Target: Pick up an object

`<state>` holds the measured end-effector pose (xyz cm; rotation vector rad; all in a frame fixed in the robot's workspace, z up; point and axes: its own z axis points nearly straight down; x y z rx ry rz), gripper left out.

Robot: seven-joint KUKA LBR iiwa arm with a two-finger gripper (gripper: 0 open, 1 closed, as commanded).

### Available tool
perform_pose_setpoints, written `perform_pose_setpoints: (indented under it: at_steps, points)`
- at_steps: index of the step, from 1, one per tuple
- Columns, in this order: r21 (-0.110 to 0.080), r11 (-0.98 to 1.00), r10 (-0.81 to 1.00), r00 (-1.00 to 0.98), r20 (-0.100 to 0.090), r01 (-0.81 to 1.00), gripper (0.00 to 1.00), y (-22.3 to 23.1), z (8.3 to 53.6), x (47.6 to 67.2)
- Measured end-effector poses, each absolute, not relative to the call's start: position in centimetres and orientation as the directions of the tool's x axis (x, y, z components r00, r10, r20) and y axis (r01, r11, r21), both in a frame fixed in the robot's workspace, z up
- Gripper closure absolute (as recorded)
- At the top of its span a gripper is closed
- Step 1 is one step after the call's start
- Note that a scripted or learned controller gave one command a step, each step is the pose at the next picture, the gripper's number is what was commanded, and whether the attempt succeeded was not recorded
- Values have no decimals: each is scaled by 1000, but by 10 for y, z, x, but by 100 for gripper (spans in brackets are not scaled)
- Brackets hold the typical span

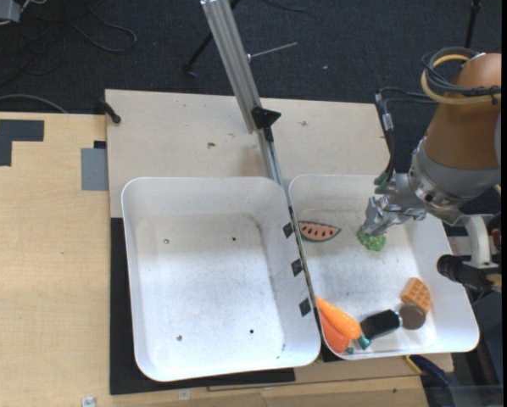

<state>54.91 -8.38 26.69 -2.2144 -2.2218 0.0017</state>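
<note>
The broccoli [373, 241] sits directly under the gripper [375, 228], whose grip state I cannot tell; a watermelon slice [319, 231] lies left, carrot [337, 323], brush [379, 324] and waffle [415, 293] lower right.

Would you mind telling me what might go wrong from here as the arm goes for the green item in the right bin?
The gripper sits right over the small green object, which could slip or roll aside. The object lies near the watermelon slice, so a nudge might push one into the other. The right bin wall is close to the arm, so a sideways move could bump it.
</note>
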Motion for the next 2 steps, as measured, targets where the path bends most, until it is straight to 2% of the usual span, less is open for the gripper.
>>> perform_pose_setpoints:
  at_steps: [1,2]
  points:
    - [-5,3,1000,-3,2,1000,100,-40,254,549]
    - [-6,3,1000,-3,2,1000,100,8,240,539]
